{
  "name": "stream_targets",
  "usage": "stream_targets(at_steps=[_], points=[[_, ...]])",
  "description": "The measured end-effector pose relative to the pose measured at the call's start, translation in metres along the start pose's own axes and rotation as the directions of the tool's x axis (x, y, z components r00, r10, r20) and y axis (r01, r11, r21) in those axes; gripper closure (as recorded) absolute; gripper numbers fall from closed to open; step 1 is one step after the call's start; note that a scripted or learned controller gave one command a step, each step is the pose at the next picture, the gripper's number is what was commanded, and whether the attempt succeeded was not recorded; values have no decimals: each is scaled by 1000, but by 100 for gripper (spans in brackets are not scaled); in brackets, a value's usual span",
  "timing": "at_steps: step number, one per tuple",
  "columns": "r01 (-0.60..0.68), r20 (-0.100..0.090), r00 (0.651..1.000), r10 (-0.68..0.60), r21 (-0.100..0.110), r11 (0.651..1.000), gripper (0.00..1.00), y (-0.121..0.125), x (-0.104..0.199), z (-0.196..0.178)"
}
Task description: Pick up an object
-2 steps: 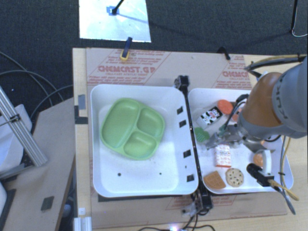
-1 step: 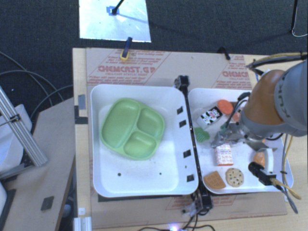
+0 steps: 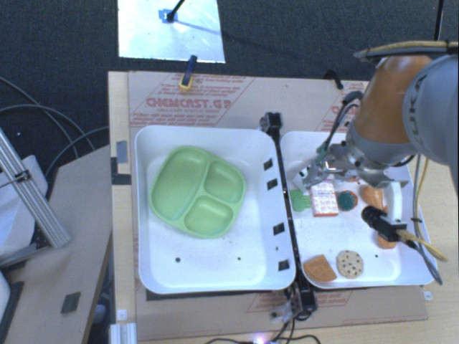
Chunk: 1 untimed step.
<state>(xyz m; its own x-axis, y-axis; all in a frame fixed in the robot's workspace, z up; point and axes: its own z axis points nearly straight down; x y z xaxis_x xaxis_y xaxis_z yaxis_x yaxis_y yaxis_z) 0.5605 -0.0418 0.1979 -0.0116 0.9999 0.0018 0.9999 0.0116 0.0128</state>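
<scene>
In the right-hand bin [image 3: 315, 239], toward its upper left part, lies a small red-and-white checked block [image 3: 325, 199], flat on the white floor. The gripper [image 3: 320, 169] hangs just above the block's upper end, and from where I stand I cannot tell whether it is open or closed, or whether it touches the block at all. Nothing shows as held.

Touching the block's left side is a small green piece [image 3: 300, 201], right against the wall between the two bins. Just to the block's right sits a teal round piece [image 3: 348, 201], and past that an orange lump [image 3: 373, 194], partly tucked under the robot's wrist. Lower in the same bin, near its bottom edge, a speckled cookie [image 3: 349, 263] lies beside an orange wedge [image 3: 320, 268], the two nearly touching. Another orange bit [image 3: 387, 242] shows near the right rim.

The grey arm [image 3: 430, 99] with its orange band comes in from the right of the frame and bends down over the bin's upper half.

The left-hand bin [image 3: 179, 267] holds a pale green divided plate [image 3: 197, 190], lying flat and turned at a slant, toward the bin's upper left.

Both bins rest on the counter [image 3: 215, 100], on a pale board with red lettering. At its top edge lies a small blue and yellow tool [image 3: 188, 74], and beyond it a shiny square sheet [image 3: 171, 20] on the dark floor.
</scene>
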Motion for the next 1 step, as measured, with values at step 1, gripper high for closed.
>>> stream_targets(at_steps=[1], points=[[0, -1, 1000, 0, 12, 1000, 100, 2, 74, 14]])
